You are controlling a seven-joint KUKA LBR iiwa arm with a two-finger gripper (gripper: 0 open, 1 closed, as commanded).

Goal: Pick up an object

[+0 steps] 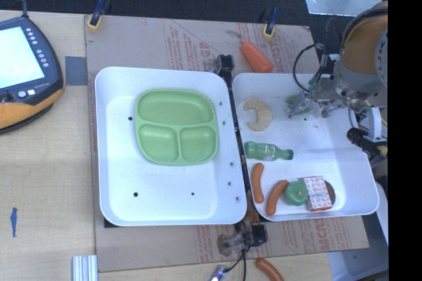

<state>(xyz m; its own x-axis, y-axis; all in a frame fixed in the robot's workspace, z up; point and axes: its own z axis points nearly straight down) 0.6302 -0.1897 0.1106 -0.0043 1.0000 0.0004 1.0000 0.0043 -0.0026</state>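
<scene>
My gripper (311,108) hangs low over the far part of the right bin (349,181), under the grey arm with its orange band (361,42). A small green item (293,100) lies just left of the gripper, close against it. In the same bin lie a beige croissant (258,113), a green bottle (267,152) on its side, a red sausage (257,182), an orange carrot (276,196), a round green piece (297,193) and a red-and-white box (318,193).
The left bin (112,161) holds a green divided plate (177,126). An orange carrot (256,57) lies on the board behind the bins, and another sausage (270,268) lies in front. A teach pendant (23,72) rests at far left.
</scene>
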